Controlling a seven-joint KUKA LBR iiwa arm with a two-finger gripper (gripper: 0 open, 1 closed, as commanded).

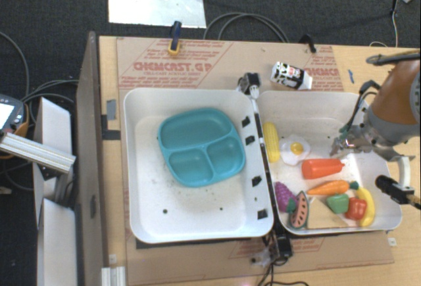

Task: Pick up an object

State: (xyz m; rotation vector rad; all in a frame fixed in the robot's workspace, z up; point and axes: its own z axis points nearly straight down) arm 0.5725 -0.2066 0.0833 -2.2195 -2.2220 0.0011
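Two white bins (141, 166): one teal tray (200, 146), eight toy foods (322, 167); hand (347, 141) state unclear.

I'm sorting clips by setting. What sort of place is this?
Likely a robot lab test bench: two white bins on a cardboard-covered bench, toy food such as a carrot, loose cables on dark carpet.

arm (398, 97) cut off by the right edge, only the wrist end visible. gripper (346, 144) small and dark over the right bin (316, 104), finger state unreadable. purple toy (284, 196) partly hidden behind the watermelon slice (299, 210). small bottle (291, 75) label too small to read.
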